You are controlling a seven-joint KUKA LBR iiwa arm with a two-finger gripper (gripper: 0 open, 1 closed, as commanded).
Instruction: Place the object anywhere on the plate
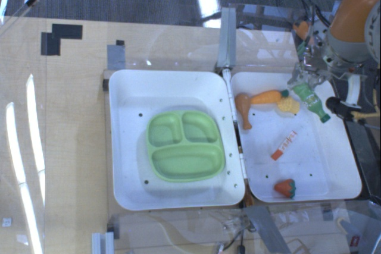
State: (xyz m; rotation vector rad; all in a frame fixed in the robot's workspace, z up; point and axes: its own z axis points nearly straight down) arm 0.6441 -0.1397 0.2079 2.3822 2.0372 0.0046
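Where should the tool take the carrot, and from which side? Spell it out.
Grip the carrot across its thick orange middle, coming straight down from above. It lies flat, its long axis running left to right, so the fingers should close across its width, clear of the drumstick and corn.

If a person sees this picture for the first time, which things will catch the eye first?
The green plate with three compartments stands out, alone in the left bin. In the right bin small toy foods lie scattered: a carrot, a drumstick, a strawberry. The gripper hangs above a green bottle.
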